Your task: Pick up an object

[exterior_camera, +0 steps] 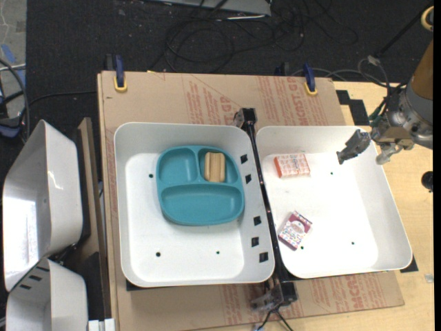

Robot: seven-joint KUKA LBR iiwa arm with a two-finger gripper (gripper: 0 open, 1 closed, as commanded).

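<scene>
Your gripper (365, 149) hangs over the far right corner of the right bin (386, 212), with its two fingers (350, 147) spread apart and nothing between them. You are at the approach step, as I read it: no object is held, and the fingers look to be above the bin rather than down on its floor, though the slanted view leaves the height uncertain. The nearest candidate is the pink box (291, 165), lying flat on the bin floor at the far left of that bin, well to the left of the fingers. A second one, the small packet (295, 229), lies nearer to you and also toward the left wall, turned at an angle. In the left bin (131, 205) sits a teal tray (200, 186) with a tan block (215, 167) in its far right compartment; that is further off and harder to reach into. For the next move, you would want to carry the gripper left until it is centred over the pink box, line the fingers across its shorter sides, then come straight down and close. Watch the divider wall beside it: the box lies near that wall, so one finger may have little room on that side.
</scene>
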